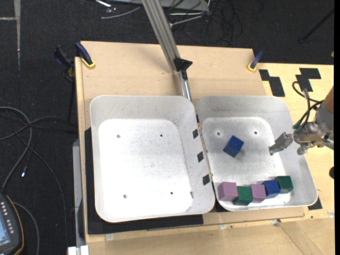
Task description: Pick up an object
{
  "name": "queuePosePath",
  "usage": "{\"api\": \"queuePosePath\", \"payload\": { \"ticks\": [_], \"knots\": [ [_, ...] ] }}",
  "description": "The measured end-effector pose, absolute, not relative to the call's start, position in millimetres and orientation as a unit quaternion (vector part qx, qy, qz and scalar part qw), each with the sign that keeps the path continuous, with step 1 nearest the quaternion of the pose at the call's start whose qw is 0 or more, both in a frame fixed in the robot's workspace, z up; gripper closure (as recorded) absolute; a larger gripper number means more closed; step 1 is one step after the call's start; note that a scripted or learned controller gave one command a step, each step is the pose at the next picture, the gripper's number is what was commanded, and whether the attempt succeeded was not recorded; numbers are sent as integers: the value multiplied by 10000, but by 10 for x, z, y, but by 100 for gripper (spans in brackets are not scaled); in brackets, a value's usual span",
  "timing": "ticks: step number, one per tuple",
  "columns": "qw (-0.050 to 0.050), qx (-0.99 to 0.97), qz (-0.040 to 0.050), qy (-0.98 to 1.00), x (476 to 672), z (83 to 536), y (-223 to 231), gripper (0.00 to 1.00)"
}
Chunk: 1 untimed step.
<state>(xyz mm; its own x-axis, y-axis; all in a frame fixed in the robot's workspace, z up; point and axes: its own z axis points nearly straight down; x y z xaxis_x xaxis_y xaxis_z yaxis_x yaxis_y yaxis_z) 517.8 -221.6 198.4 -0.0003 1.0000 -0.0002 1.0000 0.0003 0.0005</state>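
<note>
Blue cube (233, 146): task candidate, lies alone mid-floor of right bin, tilted a bit, nothing touching it.
Left bin (101, 142): white, shallow, speckled floor, no part in this step by the look of it.
Right bin (276, 106): white, holds all the blocks; the arm reaches over its right rim.
Block row: along the near wall of right bin, left to right purple block (228, 190), green block (244, 194), second purple block (258, 192), second blue block (272, 187), dark green block (285, 183); packed touching each other, so harder picks than the lone cube.
Gripper (287, 144): at right side of right bin, above the floor, one finger tip pointing left toward the cube; nothing between the fingers.
Jaw state: can't tell, angle and blur hide the gap.
Cube vs jaws: cube sits left of the fingertips, near but clearly apart, not between them, not touched.
Progress: early, I'd judge; nothing lifted, every block down on the bin floor.
Left to do: travel left over the cube, descend, close on it, lift clear.
Risk: cube is rotated, so the fingers may catch a corner and shove it instead of clamping.
</note>
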Motion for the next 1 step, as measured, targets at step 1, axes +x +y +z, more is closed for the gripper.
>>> {"api": "queuePosePath", "payload": {
  "ticks": [1],
  "knots": [
    [19,7053,9,7090,5902,994,-1878,0]
  ]
}}
